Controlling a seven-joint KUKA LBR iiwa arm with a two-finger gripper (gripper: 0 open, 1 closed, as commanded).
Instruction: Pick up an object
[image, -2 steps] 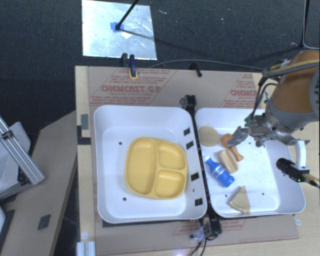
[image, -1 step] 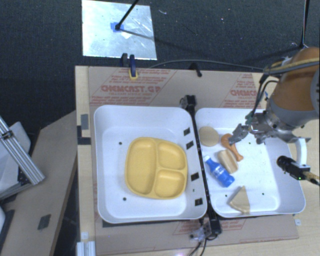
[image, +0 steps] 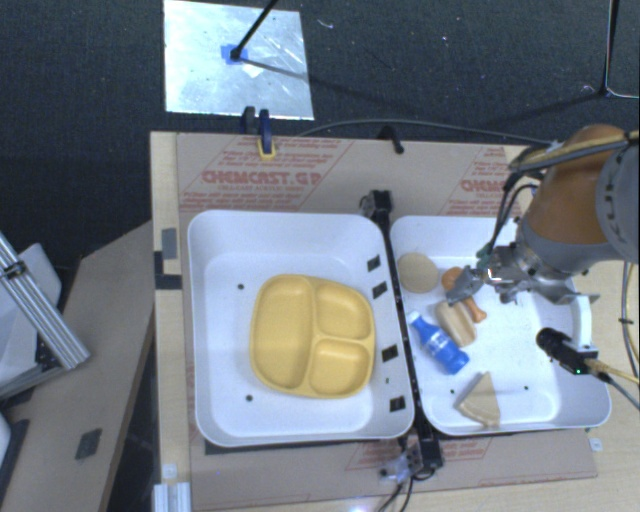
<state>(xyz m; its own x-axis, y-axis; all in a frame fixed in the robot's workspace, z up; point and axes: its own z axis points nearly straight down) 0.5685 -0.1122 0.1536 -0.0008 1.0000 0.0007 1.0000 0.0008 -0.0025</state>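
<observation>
The gripper (image: 466, 288) hovers over the hot dog (image: 458, 322); I cannot tell its state. Crowded neighbours may spoil the grasp.

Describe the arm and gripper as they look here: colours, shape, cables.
The arm is bulky and rounded, with grey casing and a wide orange band above the wrist. Thin dark cables loop along its left side. The gripper is a small grey metal assembly with a bright light spot at its base.
</observation>
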